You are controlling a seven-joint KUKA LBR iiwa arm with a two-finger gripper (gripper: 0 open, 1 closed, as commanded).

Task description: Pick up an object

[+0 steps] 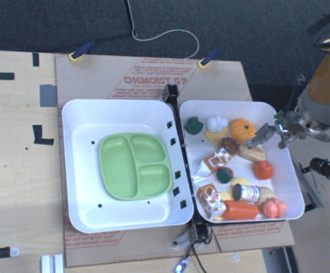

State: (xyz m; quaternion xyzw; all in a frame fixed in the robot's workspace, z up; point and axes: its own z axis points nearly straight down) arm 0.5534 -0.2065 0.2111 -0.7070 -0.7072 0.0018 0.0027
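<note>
Camera view | we see the end effector (265, 135) over the right bin (241, 106), by its far right corner | grip state: we cannot tell | nearest toys: orange pumpkin (242, 129) beside it, red tomato (263, 169) nearer us | green plate (135, 165) in left bin (79, 152)

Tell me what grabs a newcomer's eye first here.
The green plate alone in the left bin. Then the right bin, crowded with toy food, an orange pumpkin near its top. The gripper hangs over that bin's right side.
</note>
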